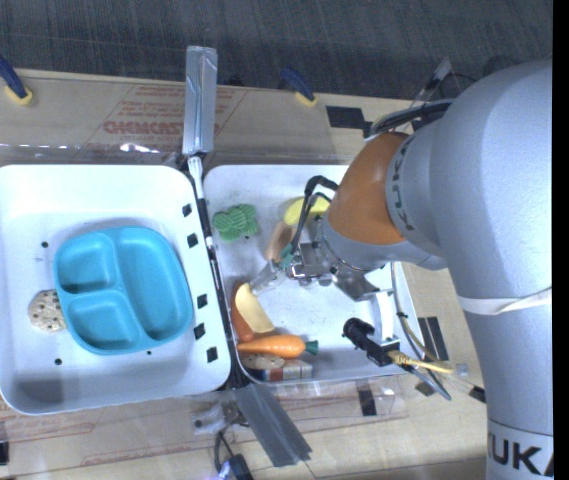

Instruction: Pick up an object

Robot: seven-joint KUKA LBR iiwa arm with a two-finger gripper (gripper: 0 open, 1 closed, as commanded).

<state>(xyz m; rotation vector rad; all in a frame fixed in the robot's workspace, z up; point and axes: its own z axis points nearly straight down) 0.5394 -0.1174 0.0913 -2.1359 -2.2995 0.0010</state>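
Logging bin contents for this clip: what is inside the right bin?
The right bin holds a green toy, a yellow piece, a banana-like slice, a carrot and the gripper. The arm covers the bin's right part, so anything under it is hidden.

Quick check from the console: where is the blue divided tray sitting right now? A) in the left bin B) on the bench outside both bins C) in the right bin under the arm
A: the blue divided tray lies in the left bin, with a cookie beside it.
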